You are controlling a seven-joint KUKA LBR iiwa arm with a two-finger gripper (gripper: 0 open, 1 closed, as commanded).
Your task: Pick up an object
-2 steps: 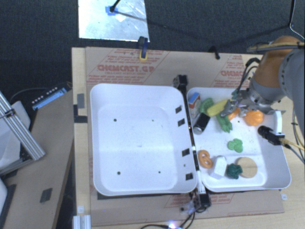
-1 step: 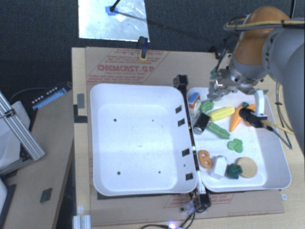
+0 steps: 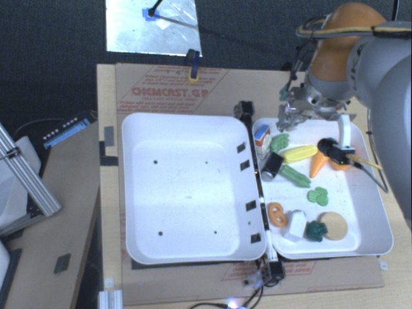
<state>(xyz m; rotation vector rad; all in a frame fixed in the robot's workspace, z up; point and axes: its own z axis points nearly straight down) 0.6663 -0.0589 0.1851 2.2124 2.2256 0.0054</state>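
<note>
Cardboard covered the tabletop (image 3: 161, 82) under both bins. Our pincer (image 3: 288, 122), whose state we could not tell, hovered at the right bin's (image 3: 373, 234) far-left corner above crowded toys (image 3: 300, 153); it risked nudging neighbours.

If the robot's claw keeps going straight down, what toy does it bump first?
Probably the small green leafy toy, which lies right below the gripper in the right bin. The yellow corn is next to it. Depth is hard to judge from this slanted view.
</note>
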